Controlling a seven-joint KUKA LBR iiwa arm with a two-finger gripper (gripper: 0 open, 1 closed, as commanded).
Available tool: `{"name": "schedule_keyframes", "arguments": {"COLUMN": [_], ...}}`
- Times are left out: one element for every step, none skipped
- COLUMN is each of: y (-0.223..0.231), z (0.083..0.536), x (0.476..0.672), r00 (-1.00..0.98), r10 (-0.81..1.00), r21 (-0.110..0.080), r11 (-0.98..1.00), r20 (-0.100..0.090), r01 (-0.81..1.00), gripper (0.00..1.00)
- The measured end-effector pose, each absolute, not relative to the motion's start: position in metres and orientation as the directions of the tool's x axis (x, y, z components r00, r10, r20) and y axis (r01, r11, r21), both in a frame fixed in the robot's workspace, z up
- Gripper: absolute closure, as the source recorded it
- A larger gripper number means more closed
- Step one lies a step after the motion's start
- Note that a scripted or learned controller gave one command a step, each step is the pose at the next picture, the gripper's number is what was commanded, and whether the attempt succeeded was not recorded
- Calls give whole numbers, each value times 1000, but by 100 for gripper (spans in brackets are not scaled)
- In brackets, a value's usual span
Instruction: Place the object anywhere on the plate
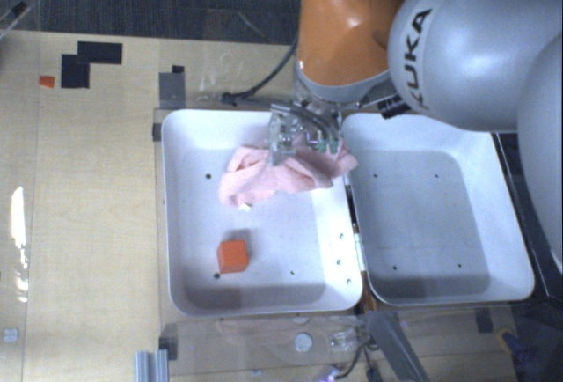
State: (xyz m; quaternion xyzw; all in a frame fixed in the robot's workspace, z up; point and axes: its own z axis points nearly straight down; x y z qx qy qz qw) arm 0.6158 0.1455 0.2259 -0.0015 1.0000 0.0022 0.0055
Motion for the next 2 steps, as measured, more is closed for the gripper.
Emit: {"name": "schedule_keyframes", "arguments": {"y": [195,194], "z": [226,226], "x": [600,600], "r00": [-1000,-1000], "r10": [-6,-6], "r21": [5,5], "r11": [1000,1000], "r20": [-9,-10], "r01": [-6,-6], "gripper": [100,0]}}
